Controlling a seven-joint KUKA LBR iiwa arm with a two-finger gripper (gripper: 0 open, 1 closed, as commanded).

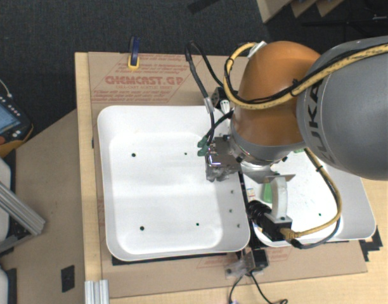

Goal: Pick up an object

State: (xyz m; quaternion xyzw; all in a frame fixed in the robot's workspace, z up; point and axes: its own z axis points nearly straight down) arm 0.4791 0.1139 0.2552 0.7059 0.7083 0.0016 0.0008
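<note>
**Arm low over the seam between the bins, object not clearly seen**

The bench sits on dark carpet, topped with a brown cardboard sheet (143, 75) printed in red, and a blue-and-yellow clamp (134, 52) pins its far edge, I take it to keep the sheet from sliding under the bins. On it lie the left bin (156, 233) and the right bin (359, 217), side by side so that one short reach can serve both.

From my seat the arm (346, 106) covers most of the right bin. Its orange band (273, 94) hangs right above the divide, with yellow and black cables (308, 230) looped round the wrist, slack enough for it to turn. The gripper (214, 163) pokes out below, at the left bin's right rim, pointing down.

I cannot tell how the pincer stands; the wrist hides it. A small green object (202, 145) shows just beside the metal tooling, on its upper left, possibly touching it, though it may be part of the tool. I judge the pick unconfirmed: nothing is visibly held. The left bin's floor shows a few dark dots (134, 155).
</note>
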